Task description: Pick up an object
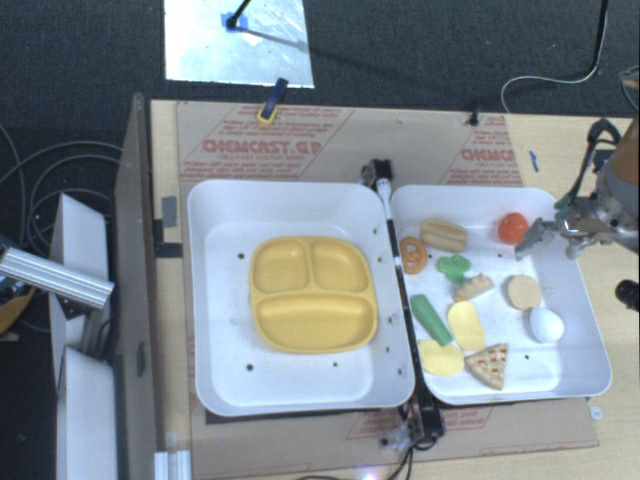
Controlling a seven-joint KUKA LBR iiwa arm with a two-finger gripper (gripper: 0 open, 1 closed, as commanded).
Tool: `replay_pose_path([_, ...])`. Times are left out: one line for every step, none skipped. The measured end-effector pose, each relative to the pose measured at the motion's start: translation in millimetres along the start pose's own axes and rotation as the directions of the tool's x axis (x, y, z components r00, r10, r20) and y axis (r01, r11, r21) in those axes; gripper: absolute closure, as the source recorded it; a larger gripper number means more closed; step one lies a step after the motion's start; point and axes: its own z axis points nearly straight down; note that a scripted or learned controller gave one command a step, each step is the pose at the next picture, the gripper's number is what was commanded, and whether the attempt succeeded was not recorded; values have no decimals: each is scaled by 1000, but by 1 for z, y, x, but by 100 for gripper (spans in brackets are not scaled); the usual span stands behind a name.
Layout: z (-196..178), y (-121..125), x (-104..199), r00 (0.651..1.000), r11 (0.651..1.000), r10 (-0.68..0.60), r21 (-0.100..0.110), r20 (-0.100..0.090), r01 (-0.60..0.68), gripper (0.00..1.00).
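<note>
The right bin (pixel 590 368) holds several toy foods: a red tomato (pixel 513 227), a tan bread roll (pixel 443 234), an orange pretzel ring (pixel 412 255), a green leafy piece (pixel 453 265), a round biscuit (pixel 522 291), a white egg (pixel 545 324), a green cucumber (pixel 431 318), two yellow pieces (pixel 465 323) and a pizza slice (pixel 488 364). My gripper (pixel 551 242) hangs over the bin's far right side, just right of the tomato and above the biscuit. It stands open with nothing between its fingers.
The left bin (pixel 220 368) holds a yellow divided plate (pixel 312 293). A black clip (pixel 380 176) sits where the two bins meet at the back. A white cable (pixel 560 78) runs over the bench behind the right bin.
</note>
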Motion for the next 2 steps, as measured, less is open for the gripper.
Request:
replay_pose_path([98,72,117,1000,1000,-13,2,-7,13,0])
replay_pose_path([120,0,75,1000,1000,7,8,-1,-7,0])
